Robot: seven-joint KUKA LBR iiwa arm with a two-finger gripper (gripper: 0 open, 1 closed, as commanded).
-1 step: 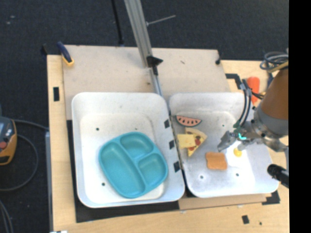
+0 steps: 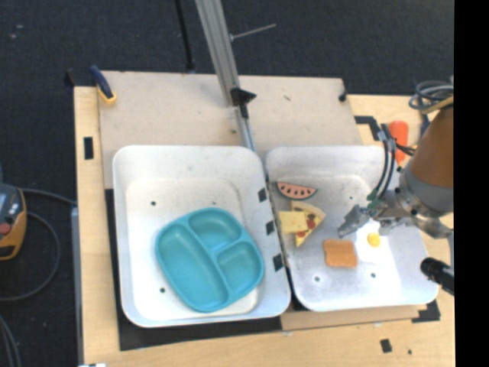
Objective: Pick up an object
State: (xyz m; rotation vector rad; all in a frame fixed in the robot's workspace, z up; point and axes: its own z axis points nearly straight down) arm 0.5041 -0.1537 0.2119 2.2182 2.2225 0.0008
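right bin (image 2: 328, 167): watermelon slice (image 2: 295, 189), pizza slice (image 2: 299, 224), bread piece (image 2: 340, 254), yellow bit (image 2: 373, 240) lying inside. pincer (image 2: 357, 222) hovering just above bread piece, spread, pinching nothing. left bin (image 2: 137, 167): blue tray (image 2: 209, 258) resting inside.

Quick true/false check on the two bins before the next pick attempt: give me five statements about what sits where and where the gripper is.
1. The blue divided plate lies in the left bin. True.
2. The watermelon slice lies in the left bin. False: it is in the right bin.
3. The gripper is over the right bin. True.
4. The orange block is on the blue plate. False: it lies on the right bin's floor.
5. The pizza slice lies below the watermelon slice in the camera view. True.
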